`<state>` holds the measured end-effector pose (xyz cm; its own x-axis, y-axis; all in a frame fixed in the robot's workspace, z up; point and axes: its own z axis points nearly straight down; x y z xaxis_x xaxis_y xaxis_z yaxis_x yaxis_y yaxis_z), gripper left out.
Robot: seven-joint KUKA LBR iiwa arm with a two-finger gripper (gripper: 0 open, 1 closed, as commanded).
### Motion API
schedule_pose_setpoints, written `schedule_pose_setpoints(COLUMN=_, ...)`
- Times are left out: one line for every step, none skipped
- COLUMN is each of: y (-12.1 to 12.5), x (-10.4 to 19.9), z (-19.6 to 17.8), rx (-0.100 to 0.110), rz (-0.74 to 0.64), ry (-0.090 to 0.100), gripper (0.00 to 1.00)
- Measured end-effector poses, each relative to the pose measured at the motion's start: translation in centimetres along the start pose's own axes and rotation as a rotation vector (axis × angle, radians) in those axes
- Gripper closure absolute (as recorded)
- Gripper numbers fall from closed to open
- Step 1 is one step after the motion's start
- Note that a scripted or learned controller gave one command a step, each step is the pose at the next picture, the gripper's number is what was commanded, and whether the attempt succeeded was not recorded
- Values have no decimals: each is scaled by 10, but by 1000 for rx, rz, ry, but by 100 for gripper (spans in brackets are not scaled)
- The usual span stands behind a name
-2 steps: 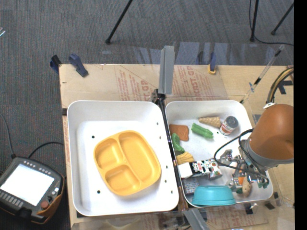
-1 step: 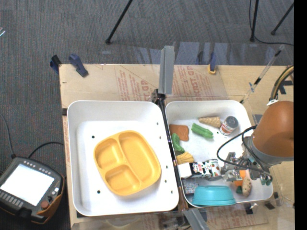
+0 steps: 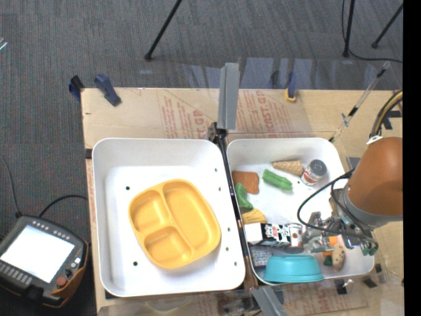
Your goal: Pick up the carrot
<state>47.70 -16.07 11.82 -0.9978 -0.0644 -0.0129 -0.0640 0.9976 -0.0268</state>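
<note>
Here, we see the gripper [image 3: 323, 233] low over the near right corner of the right bin [image 3: 283, 141], under the arm's orange band [image 3: 381, 176]. Cables and its own body cover it, so we cannot tell whether it is spread or closed, and we see nothing clearly held in it.

Touching its right side is a small orange patch [image 3: 335, 241], too small for us to name. Just nearer lies a teal bowl [image 3: 293, 268], and to the left a black-and-white carton [image 3: 279, 232].

Further out, what we take for the carrot [image 3: 245, 180] lies near the left wall of the same bin: an orange piece with a green leafy part [image 3: 242, 197] at its near end. It is well apart from the gripper. A green pod [image 3: 277, 180], a tan cone [image 3: 287, 166] and a small can [image 3: 316, 170] sit toward the far side.

The left bin [image 3: 105, 176] bears 1 yellow plate [image 3: 174, 224] with 3 compartments.

We judge the task to be in its approach step, with no grasp made. The next move calls for travel left across the bin, over the carton, then a descent centred on the orange body, not the leaf.
</note>
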Motion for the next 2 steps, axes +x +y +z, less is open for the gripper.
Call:
schedule_pose_setpoints(y=110, x=-21, z=-75, rx=-30, rz=-140, ry=3, gripper=100)
schedule_pose_setpoints(y=80, x=-45, z=-278, rx=-25, rz=-372, ry=-6, gripper=100)
